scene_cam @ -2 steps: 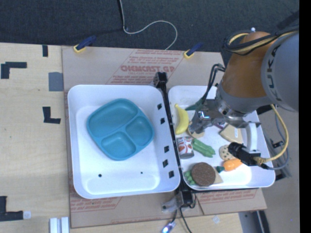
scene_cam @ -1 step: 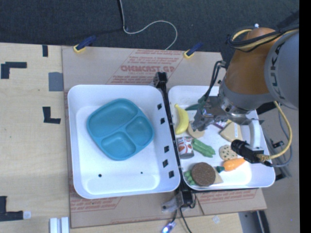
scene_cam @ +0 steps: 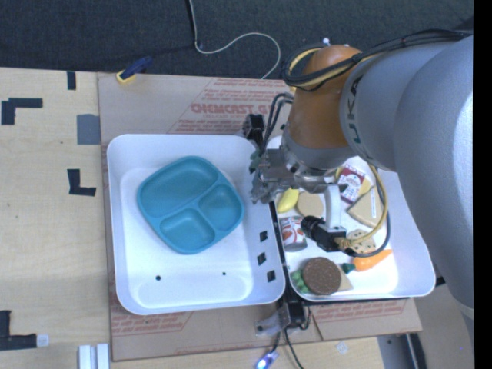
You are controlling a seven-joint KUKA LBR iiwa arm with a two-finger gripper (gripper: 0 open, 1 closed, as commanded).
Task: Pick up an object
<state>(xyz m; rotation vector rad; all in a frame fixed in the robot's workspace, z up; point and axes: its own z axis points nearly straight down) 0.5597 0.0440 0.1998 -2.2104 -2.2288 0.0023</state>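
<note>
The grey arm with its orange band reaches down into the right bin [scene_cam: 415,271]. Its gripper [scene_cam: 278,184] sits low at that bin's left edge, right above a yellow banana-like piece [scene_cam: 287,201]. Several toy foods crowd the bin around it: a small can with a red label [scene_cam: 293,233], a round brown patty [scene_cam: 320,276], an orange carrot [scene_cam: 370,260], a cracker with holes [scene_cam: 359,243] and a red-and-white packet [scene_cam: 352,181]. The wrist hides the fingertips.
The left bin [scene_cam: 127,167] holds a blue divided plate [scene_cam: 190,204] in its upper half. A black divider strip [scene_cam: 268,258] runs between the bins. Cardboard [scene_cam: 184,102] lies under both bins, and a white cable [scene_cam: 231,41] loops behind.
</note>
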